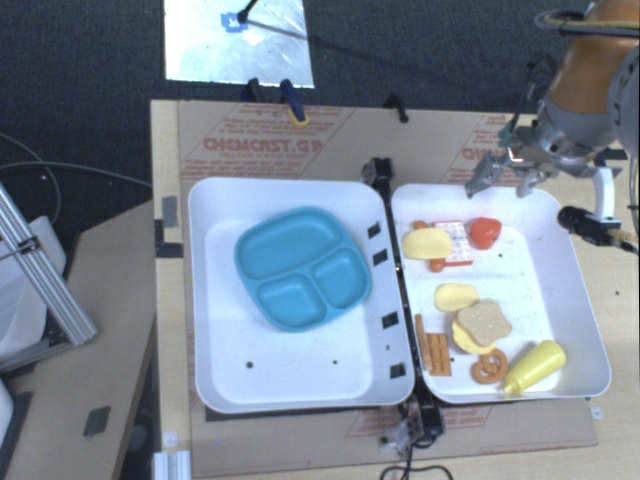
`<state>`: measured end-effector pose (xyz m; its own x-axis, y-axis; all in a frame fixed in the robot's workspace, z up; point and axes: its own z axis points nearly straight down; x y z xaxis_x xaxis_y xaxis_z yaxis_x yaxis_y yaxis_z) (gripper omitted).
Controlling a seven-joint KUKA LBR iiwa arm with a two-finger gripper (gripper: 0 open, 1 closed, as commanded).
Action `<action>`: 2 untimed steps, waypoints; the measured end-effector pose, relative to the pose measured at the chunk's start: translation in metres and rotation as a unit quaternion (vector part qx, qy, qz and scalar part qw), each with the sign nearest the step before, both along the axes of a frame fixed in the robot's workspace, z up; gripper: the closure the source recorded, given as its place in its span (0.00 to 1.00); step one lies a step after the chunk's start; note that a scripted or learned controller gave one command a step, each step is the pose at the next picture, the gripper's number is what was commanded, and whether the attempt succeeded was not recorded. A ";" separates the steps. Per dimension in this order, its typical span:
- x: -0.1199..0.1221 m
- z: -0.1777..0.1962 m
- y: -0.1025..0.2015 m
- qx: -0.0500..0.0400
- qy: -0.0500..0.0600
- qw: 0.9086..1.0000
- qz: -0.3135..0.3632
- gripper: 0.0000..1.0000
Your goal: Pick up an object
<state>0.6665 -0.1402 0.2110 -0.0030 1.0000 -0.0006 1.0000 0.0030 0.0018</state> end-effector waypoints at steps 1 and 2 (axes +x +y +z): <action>-0.019 -0.125 0.016 0.002 -0.004 1.000 -0.001 0.00; -0.050 -0.021 0.071 0.001 -0.002 1.000 0.003 0.00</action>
<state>0.6163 -0.0697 0.1904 -0.0087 1.0000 0.0014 0.9999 0.0087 0.0060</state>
